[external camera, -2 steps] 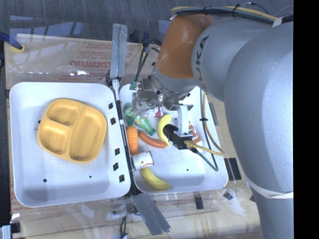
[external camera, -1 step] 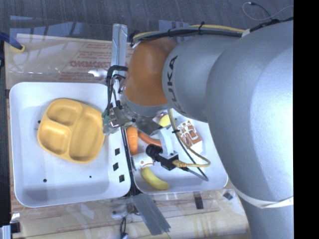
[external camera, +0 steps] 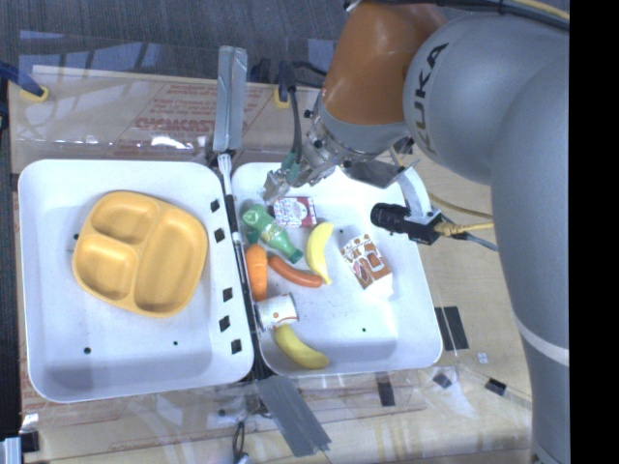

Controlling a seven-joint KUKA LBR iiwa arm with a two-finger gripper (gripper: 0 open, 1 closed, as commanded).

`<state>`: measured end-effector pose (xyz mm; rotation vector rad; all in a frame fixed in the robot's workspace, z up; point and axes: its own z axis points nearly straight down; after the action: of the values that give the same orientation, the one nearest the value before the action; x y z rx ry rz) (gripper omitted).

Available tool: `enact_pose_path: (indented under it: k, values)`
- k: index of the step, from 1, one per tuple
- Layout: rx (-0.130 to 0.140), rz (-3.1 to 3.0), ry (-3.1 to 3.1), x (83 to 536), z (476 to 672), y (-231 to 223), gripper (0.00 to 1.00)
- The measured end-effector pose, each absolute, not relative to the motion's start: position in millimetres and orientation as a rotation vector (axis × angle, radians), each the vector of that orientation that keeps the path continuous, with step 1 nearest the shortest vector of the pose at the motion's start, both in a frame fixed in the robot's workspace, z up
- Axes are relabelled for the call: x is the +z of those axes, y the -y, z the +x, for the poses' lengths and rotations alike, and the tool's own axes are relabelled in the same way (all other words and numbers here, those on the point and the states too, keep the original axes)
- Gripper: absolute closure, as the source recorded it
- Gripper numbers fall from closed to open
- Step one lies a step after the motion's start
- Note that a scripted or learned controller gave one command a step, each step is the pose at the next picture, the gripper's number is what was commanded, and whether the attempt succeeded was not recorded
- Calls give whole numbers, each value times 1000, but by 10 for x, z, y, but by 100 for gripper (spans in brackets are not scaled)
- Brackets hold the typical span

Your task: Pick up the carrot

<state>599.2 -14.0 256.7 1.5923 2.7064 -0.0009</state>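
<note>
The carrot (external camera: 256,271) is a short orange piece lying along the left wall of the right bin (external camera: 411,341), just below a green bottle (external camera: 268,230). My gripper (external camera: 287,181) hangs over the far left part of that bin, above a small red and white box (external camera: 295,211). It is up and to the right of the carrot and apart from it. Nothing shows held in it.
A red-orange sausage-like piece (external camera: 296,275) lies right of the carrot, with a yellow banana (external camera: 319,249) beside it. A second banana (external camera: 298,348), a white cup (external camera: 279,309) and a printed carton (external camera: 366,260) share the bin. The left bin (external camera: 48,356) holds a yellow divided plate (external camera: 140,251).
</note>
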Motion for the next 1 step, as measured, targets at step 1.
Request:
enact_pose_path:
  k: [1]
  values:
    - [-3,1409,-2810,1913,5606,-341,100]
